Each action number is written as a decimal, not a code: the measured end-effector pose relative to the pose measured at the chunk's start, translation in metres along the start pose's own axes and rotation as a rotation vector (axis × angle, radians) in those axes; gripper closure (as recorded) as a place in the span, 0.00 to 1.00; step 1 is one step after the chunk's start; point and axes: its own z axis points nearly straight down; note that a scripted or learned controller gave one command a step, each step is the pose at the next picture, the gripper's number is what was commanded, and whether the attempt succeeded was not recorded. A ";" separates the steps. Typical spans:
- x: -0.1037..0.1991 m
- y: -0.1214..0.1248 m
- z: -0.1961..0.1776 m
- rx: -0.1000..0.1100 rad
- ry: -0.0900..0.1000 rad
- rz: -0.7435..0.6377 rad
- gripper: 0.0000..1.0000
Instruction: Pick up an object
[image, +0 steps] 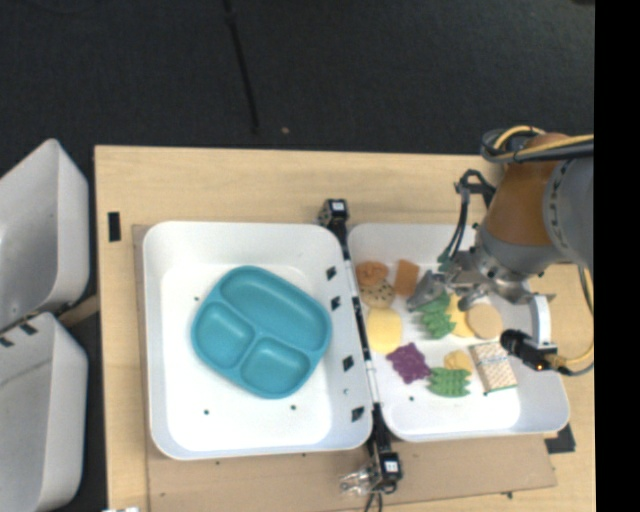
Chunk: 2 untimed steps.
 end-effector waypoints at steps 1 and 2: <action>-0.001 0.000 0.028 -0.006 -0.002 0.002 0.00; -0.002 0.001 0.018 -0.006 -0.001 0.008 1.00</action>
